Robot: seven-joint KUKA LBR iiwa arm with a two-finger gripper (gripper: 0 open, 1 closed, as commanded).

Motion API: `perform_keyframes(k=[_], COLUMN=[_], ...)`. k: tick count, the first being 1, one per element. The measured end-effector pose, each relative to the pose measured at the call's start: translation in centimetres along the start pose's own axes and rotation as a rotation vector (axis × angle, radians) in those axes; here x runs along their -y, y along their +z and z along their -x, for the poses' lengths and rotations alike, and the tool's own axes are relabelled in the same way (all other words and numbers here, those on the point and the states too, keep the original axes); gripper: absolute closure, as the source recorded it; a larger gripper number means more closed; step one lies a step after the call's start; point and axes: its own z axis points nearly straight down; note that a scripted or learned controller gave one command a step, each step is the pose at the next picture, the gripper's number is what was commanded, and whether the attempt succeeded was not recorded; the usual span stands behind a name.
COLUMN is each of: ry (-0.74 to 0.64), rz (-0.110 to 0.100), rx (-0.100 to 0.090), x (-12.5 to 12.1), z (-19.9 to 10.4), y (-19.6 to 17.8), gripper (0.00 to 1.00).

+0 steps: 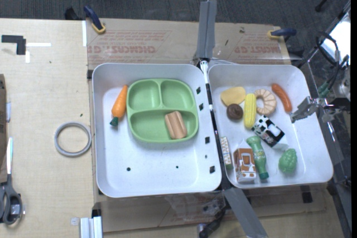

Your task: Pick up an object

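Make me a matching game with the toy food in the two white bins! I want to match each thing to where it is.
Things:
1. carrot
2. hot dog
3. corn cob
4. pincer

Places:
A. in the green plate's big bottom section
B. at the right bin's right edge
C. in the left bin, beside the plate's left rim
D. in the right bin, between the brown ball and the shrimp

Pairs: 1-C, 2-A, 3-D, 4-B
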Motion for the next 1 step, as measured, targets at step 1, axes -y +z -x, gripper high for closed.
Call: perform_keyframes(k=[1], ry=[0.171], rz=[-0.001], rx=[0.0], x=[-3.96], z=[-2.9], y=[11.32], gripper=[0.0])
